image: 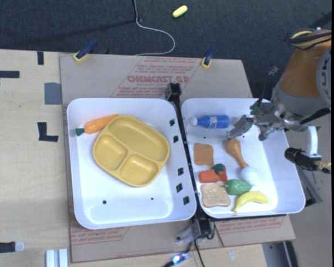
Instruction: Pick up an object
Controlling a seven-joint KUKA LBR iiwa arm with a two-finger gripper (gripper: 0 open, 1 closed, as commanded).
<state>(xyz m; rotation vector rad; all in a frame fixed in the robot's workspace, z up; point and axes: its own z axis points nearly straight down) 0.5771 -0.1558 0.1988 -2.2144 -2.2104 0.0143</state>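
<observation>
The gripper is spread open with nothing in it, just above a brown chicken leg in the right bin.

**Bench and what lies on it**

The wooden bench carries a cardboard sheet. On that sheet sit two white bins side by side: the left bin and, touching it on its right, the right bin. Black tape marks lie on the bare wood left of the left bin.
</observation>
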